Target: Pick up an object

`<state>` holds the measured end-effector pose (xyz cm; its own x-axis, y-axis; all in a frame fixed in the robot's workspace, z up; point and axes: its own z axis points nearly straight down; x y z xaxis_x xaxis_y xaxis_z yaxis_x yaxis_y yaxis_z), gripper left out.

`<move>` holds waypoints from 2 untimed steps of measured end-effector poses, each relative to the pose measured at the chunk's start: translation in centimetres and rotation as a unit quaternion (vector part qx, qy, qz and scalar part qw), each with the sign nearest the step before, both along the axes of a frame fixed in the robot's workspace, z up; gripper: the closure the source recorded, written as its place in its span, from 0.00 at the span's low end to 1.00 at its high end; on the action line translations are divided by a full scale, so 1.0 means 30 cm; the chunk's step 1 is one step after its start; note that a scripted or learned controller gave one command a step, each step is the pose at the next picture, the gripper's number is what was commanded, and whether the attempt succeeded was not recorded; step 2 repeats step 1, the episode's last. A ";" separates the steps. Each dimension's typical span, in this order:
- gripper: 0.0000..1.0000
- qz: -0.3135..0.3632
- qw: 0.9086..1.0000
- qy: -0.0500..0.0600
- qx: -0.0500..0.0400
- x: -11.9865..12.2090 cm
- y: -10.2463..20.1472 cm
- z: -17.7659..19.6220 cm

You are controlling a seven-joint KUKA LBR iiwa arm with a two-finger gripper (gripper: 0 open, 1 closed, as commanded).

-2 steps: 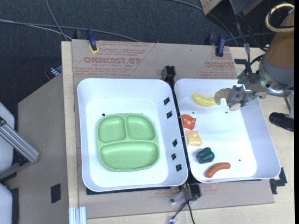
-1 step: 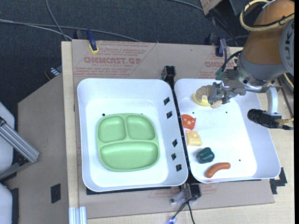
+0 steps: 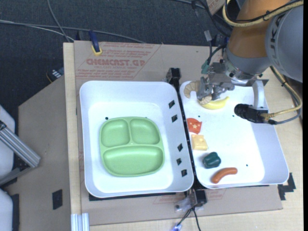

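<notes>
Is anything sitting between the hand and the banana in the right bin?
Nothing visible does. The hand hangs right over the banana at the right bin's far end; the other toys lie nearer the camera.

From where I work I can read one printed text: red capitals on the brown cardboard sheet (image 3: 125, 61) that lies under my two bins, along its far edge beyond the left bin (image 3: 91, 129). The big line reads "CHEMCAST GP", though the last letters are soft and I am not sure of them. A thinner red line runs above it and another below, both too small and blurred for me to make out. Near the sheet's front edge there is more faint red printing, also unreadable.
</notes>
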<state>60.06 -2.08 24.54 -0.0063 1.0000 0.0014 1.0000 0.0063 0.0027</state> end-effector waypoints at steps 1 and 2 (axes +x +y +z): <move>1.00 0.000 1.000 0.001 0.000 0.033 0.194 -0.019; 1.00 0.000 1.000 0.001 0.000 0.033 0.194 -0.019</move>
